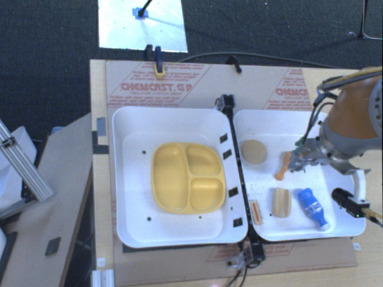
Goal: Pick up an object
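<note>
The right bin (272,121) holds a round tan disc (254,152), an orange carrot-like piece (282,166), a beige bread-like block (280,201), a small hot-dog toy (255,212) and a blue bottle (313,207). My gripper (303,158) hangs low in this bin, just right of the orange piece and close to it. The grey and orange arm comes in from the right above the bin's right side. Nothing is visibly held.
The left bin (128,160) contains a yellow divided plate (188,178). A black divider with clips (233,166) runs between the two bins. The bench board extends around the bins, with a clamp (158,61) at the back.
</note>
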You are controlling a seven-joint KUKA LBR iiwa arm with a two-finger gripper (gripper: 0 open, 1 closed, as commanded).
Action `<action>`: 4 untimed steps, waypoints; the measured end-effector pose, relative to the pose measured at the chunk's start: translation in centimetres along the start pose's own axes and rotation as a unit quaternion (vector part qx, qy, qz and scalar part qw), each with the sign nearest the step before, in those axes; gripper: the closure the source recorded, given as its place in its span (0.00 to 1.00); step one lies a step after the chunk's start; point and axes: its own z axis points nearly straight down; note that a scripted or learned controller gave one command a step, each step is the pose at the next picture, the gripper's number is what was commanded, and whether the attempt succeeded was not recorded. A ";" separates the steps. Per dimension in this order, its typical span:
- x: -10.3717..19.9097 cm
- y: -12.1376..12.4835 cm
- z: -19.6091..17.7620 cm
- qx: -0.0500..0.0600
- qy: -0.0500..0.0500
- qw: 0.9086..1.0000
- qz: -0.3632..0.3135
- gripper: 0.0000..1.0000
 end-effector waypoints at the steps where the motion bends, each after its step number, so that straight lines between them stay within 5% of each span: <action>1: -0.6 0.8 -4.7 0.001 0.000 1.000 0.000 1.00; 2: -0.6 1.0 -6.5 0.002 0.001 1.000 0.000 1.00; 4: 10.4 3.9 -8.4 0.002 0.002 1.000 -0.003 1.00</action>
